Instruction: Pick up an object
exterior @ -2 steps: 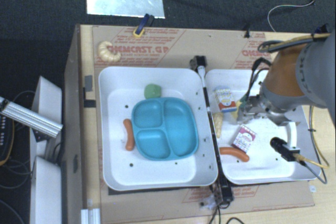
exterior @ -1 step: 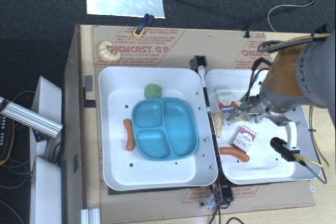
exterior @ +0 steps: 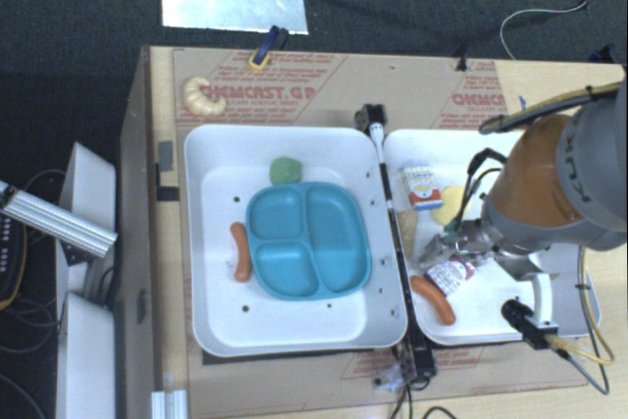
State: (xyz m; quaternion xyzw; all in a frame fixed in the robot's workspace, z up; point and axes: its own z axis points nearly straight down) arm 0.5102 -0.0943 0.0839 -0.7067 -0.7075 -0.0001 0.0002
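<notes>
My gripper (exterior: 444, 248) hangs low over the left middle of the right bin (exterior: 471, 337), on the grey arm with its orange band (exterior: 535, 182). Just below it lies a crumpled white and pink packet (exterior: 452, 277), touching or nearly touching the gripper. An orange sausage (exterior: 433, 298) lies at the bin's front left. A small white box with red and blue print (exterior: 422, 186) and a yellow object (exterior: 451, 203) sit further back. The arm hides the bin's right half.
The left bin (exterior: 221, 172) holds a blue divided plate (exterior: 306, 240), a green lump (exterior: 286, 171) behind it and another orange sausage (exterior: 239, 252) to its left. A black divider (exterior: 388, 201) runs between the bins. A cream curled object (exterior: 203, 94) rests on the cardboard behind.
</notes>
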